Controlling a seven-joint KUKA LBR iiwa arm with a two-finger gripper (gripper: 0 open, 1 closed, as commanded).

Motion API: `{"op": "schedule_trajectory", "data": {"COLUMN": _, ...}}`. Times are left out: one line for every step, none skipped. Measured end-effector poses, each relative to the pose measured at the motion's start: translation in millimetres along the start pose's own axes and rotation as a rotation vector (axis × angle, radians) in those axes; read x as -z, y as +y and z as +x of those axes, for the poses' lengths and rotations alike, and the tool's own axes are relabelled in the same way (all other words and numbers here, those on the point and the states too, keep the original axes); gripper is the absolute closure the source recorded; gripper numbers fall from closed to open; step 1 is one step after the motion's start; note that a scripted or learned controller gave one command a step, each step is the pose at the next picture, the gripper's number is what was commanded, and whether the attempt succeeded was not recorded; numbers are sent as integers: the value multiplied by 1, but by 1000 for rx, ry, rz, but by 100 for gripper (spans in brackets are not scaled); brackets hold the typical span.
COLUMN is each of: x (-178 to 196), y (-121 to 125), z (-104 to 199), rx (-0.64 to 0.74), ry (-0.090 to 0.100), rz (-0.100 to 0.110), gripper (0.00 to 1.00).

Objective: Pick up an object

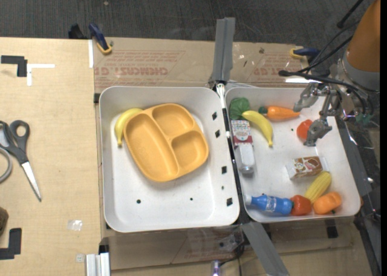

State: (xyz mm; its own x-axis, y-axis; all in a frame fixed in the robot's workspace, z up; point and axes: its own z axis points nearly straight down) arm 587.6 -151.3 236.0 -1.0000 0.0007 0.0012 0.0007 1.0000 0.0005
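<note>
A two-finger gripper (313, 118) hangs over the upper right part of the right bin (275, 175), its metal fingers (318, 128) spread apart with nothing held between them. Using the right bin as the reference, a small red object (304, 130) lies just beside the lower finger, partly covered by it, near the bin's upper right. An orange carrot (282, 112) sits along the bin's top edge, with a yellow banana (260, 125) slanting below it and a green vegetable (239, 106) tucked into the top left corner. A clear bottle with a red and white label (242, 146) lies upright along the bin's left wall. In the middle right, a small brown and white carton (306, 167) rests with open white floor around it on the left and above. Along the bottom edge, a blue bottle (270, 204), a red tomato-like piece (301, 205), a corn cob (318, 185) and an orange fruit (327, 203) crowd together, touching or nearly so. The broadest bare floor lies in the bin's centre, between the banana, the clear bottle and the carton. To the left of that bin, the left bin (163, 211) holds a yellow divided plate (166, 141) with a second banana (124, 122) against its upper left rim. Scissors (21, 154) lie on the bench, far left.
</note>
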Motion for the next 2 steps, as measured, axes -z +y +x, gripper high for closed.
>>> {"op": "schedule_trajectory", "data": {"x": -133, "y": 22, "z": -61, "rx": -8, "ry": -6, "rz": 2, "gripper": 0}}
{"op": "schedule_trajectory", "data": {"x": -143, "y": 50, "z": -54, "rx": -72, "ry": -5, "rz": 1, "gripper": 0}}
